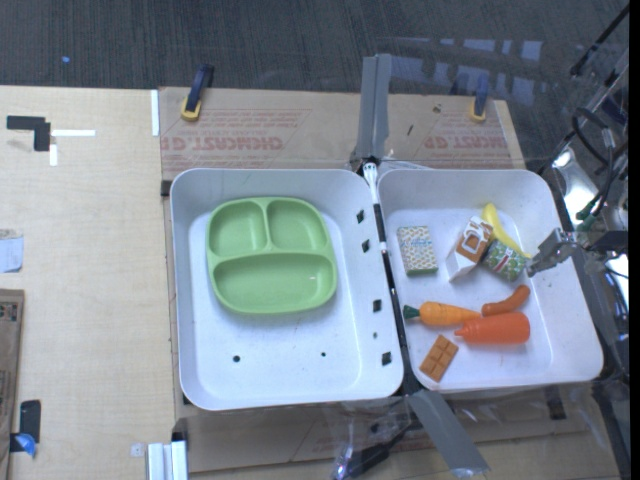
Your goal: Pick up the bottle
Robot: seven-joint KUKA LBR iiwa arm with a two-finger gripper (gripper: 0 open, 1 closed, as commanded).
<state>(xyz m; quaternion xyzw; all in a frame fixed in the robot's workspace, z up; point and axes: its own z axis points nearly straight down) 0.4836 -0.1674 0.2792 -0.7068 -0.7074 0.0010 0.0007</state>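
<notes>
- I am after the bottle point(496, 329). It is red-orange and lies on its side in the right bin point(570, 363), low down near the front wall.
- It looks like a small plastic bottle, so I think it is light and stiff. It may be smooth and a bit slippery. Being round and lying flat, it could roll away if I bump it.
- I would grab it across the fat middle, with one finger on each long side. The ends look too narrow to hold well.
- A carrot point(445, 314) lies just beside its left end, and a small sausage point(505, 300) lies just above it, very close. There is not much room on that top side for a finger.
- An orange cracker point(438, 357) lies down and to the left of the bottle, a bit apart from it.
- My hand point(548, 255) is at the right side of the right bin, close to a green packet point(505, 261). It is too small and dark for me to tell what it is doing. I see nothing in it.
- The bottle lies below and a little left of the hand. They are near but not touching.
- The green plate point(270, 256) sits in the left bin point(190, 298), well away from all this.
</notes>
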